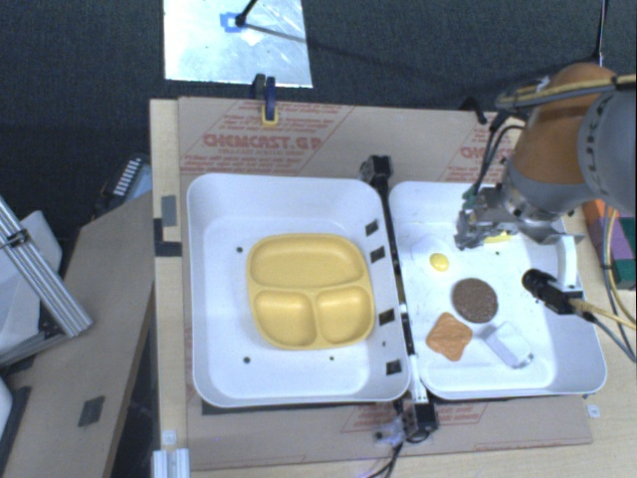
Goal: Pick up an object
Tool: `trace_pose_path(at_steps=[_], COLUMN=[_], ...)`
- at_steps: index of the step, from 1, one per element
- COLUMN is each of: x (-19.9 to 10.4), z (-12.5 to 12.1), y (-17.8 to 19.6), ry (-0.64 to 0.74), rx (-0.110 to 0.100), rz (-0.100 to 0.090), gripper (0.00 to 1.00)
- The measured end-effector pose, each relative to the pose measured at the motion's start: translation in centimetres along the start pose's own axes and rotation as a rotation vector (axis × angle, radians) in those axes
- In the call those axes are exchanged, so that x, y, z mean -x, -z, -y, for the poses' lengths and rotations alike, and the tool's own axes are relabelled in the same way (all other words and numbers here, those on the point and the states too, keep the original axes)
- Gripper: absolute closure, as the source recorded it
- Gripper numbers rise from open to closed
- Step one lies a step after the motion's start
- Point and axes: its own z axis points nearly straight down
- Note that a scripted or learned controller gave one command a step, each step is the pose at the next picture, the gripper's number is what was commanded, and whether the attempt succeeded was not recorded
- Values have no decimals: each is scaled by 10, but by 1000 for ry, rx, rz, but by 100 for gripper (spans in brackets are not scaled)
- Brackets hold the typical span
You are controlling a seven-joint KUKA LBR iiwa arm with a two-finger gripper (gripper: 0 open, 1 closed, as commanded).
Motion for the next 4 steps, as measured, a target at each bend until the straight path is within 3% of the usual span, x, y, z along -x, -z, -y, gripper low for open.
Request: trace_pose_path(at_steps=[1, 2, 4], x=[2, 2, -108], z=[3, 2, -3], y=[62, 62, 70], ry=[1, 1, 5], rx=[-1, -4, -3], rz=[0, -1, -2], gripper=[100, 100, 100])
